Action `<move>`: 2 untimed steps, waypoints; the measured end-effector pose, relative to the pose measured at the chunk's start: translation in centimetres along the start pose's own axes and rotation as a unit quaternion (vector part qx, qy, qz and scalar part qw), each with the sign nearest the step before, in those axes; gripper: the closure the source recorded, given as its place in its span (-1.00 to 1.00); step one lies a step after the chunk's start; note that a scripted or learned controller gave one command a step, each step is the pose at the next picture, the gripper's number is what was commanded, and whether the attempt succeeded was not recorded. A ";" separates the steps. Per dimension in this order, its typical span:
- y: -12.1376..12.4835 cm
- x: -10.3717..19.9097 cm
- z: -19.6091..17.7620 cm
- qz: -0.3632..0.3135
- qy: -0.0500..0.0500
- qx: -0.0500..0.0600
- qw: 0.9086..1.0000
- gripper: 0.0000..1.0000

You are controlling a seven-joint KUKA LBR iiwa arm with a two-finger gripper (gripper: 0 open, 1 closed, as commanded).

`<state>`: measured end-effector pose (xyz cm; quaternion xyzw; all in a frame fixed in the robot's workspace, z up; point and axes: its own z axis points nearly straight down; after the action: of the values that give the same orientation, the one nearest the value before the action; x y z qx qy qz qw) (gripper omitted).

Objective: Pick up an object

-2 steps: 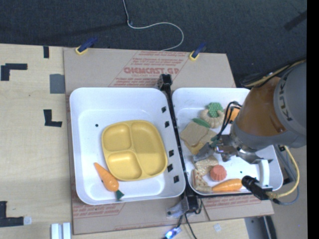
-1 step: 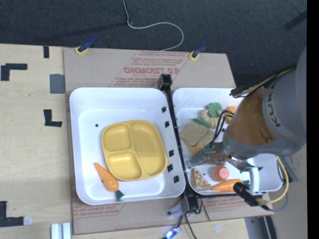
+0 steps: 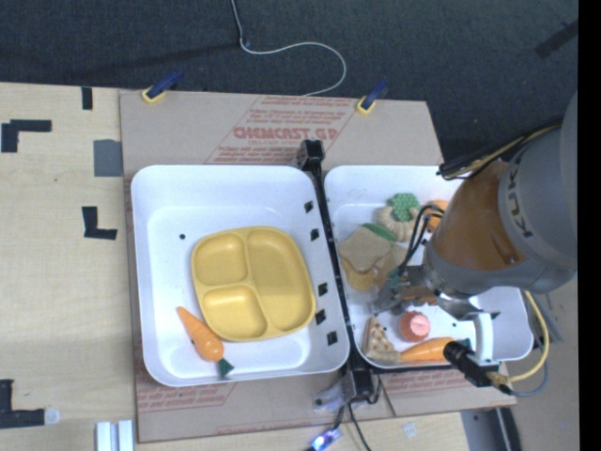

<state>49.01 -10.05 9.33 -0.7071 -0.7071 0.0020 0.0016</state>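
My gripper (image 3: 398, 295) hangs low in the right white plastic bin (image 3: 526, 346), at the lower edge of the flat tan toy bread slice (image 3: 361, 256) and just above the small pink round toy (image 3: 415, 325). It is a dark tangle of metal and cable from this angle, and I cannot tell whether it is apart or together, nor whether it touches the bread slice. Nothing shows clamped in it.

My grey arm with its orange band (image 3: 474, 228) covers the bin's right part. An orange toy piece (image 3: 439, 207) peeks out beside the band, most of it hidden, so I cannot tell its shape.

Below the pink toy lies one smooth orange toy carrot (image 3: 427, 349), pointing right, near the bin's front wall. Left of it is one speckled wedge like a pizza slice (image 3: 378, 338). Towards the back are one knobbly green toy broccoli (image 3: 404, 205) and one cream lumpy piece (image 3: 388, 222), touching each other; the cream piece's form is hard to make out.

The left white plastic bin (image 3: 155, 214) holds one glossy yellow plastic plate with three compartments (image 3: 252, 282). A second orange toy carrot with a green top (image 3: 203, 336) lies just beside its lower left corner. That makes two carrots, one per bin.

Both bins sit on a brown cardboard sheet with red print (image 3: 272, 134), held by two yellow-and-blue clamps (image 3: 161, 86). A thin white cable (image 3: 282, 40) loops over the dark floor behind.
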 end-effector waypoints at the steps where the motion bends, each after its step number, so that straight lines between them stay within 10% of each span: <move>1: 0.8 -0.2 -4.6 -0.001 0.000 -0.002 1.000 1.00; 2: 1.7 -0.1 -9.2 -0.001 0.000 -0.003 1.000 1.00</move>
<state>50.74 -10.12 18.54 -0.7063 -0.7079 0.0000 0.0000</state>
